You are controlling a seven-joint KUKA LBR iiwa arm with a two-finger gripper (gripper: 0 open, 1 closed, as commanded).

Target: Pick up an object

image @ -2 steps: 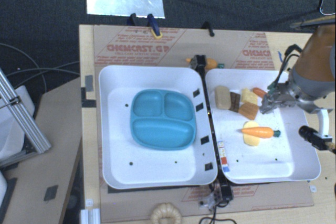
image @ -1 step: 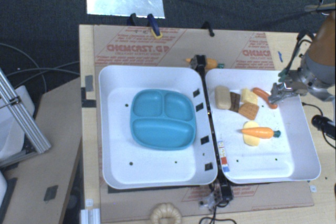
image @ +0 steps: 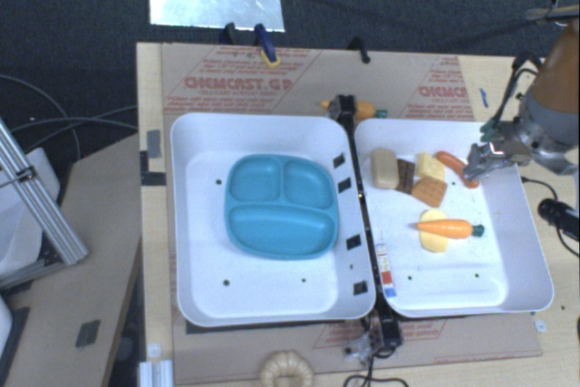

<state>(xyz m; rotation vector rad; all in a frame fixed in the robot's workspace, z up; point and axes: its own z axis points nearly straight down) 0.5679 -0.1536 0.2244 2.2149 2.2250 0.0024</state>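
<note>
Nearest us, the right-hand shallow white plastic bin [image: 507, 285] has bare floor along its front, so the food toys sit toward its middle and back, within the arm's reach from the right. First comes the orange plastic carrot with a green stub [image: 450, 228], lying on its side across a pale yellow rounded block [image: 436, 240], the two touching. Behind them a cluster huddles together: a beige bread-like block [image: 384, 168], a dark brown slab [image: 406, 174], a tan waffle-textured square [image: 430, 190] and a pale yellow wedge [image: 430, 167], each just beside its neighbour. We judge such crowding makes a clean grasp harder there than on the carrot pair.

At the cluster's right edge lies a red-orange sausage-shaped toy [image: 459, 168], slim, smooth and slanted; we take it as the likely target, since the grey two-finger gripper [image: 485, 160] hangs right at its far end. We cannot tell how its jaws stand, nor whether anything is grasped.

In the left-hand white bin [image: 195, 285] rests a blue three-compartment plastic plate [image: 281, 204], flat at the centre, well apart from the toys.
</note>
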